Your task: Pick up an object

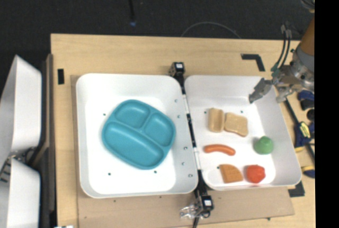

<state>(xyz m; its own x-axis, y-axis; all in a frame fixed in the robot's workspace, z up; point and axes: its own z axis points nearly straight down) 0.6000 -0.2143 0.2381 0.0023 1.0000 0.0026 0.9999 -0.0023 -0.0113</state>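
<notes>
We see the jaws (263, 89) hanging over the far right part of the right bin (233, 84), and we cannot tell how far apart they stand; nothing shows between them. Just below and left of the jaws lie two bread pieces, a bread roll (214, 119) and a toast slice (236, 124), touching each other. Below the jaws sits a green ball (263, 144). Farther below and left lies an orange sausage (219, 149). Farthest below, near the bin's front wall, rest a brown wedge (230, 173) and a red fruit (255, 173). Well left, the left bin (90, 94) on the tabletop (106, 52) carries a blue divided plate (138, 133).
</notes>
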